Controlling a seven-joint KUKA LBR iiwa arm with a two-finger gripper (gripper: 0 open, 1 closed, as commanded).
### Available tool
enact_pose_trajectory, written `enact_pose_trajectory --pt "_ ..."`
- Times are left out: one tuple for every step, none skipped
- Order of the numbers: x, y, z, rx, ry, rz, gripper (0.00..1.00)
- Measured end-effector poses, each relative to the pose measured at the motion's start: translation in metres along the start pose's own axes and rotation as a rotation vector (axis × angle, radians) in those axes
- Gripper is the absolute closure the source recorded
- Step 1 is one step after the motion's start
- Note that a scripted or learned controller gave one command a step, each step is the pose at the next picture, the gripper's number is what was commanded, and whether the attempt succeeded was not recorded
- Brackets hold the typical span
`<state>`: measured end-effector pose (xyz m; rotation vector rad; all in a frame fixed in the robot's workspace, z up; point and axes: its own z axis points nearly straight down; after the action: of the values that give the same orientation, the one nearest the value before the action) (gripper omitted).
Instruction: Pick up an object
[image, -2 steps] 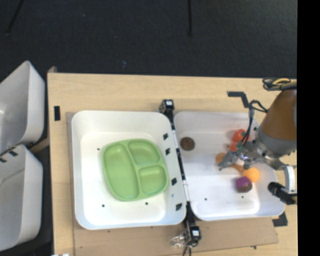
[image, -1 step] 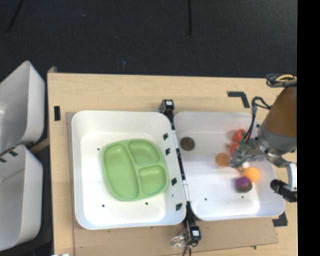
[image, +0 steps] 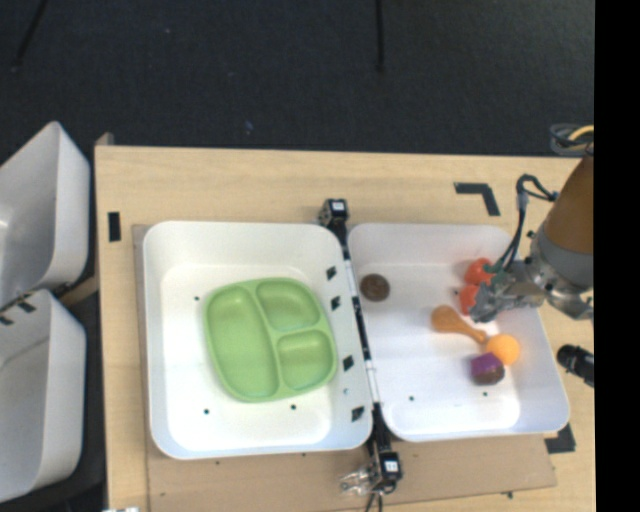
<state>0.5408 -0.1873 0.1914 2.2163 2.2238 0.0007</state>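
- While the gripper (image: 487, 305) hangs low over the right bin (image: 420, 415), I cannot tell how it is set; it is too small and dark to read.
- Just beside it, touching or nearly so, sits a red piece (image: 476, 272) with a second reddish bit under it (which of the two it is aimed at is unclear).
- Just left and below lies an orange spoon (image: 452, 321), its ball end (image: 504, 349) near a purple ball (image: 487, 369).
- Farther left, well apart, rests a brown disc (image: 375, 288).
- Across the divider, the left bin (image: 160, 420) carries a green tray (image: 270, 340).
- My reading: this is the reach-and-grasp step, nothing lifted yet. Next calls for closing squarely on the red piece, then rising straight so the spoon is not dragged.
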Motion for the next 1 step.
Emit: enact_pose_trajectory --pt "-0.0013 0.0008 -0.0216 -0.001 0.000 0.001 1.00"
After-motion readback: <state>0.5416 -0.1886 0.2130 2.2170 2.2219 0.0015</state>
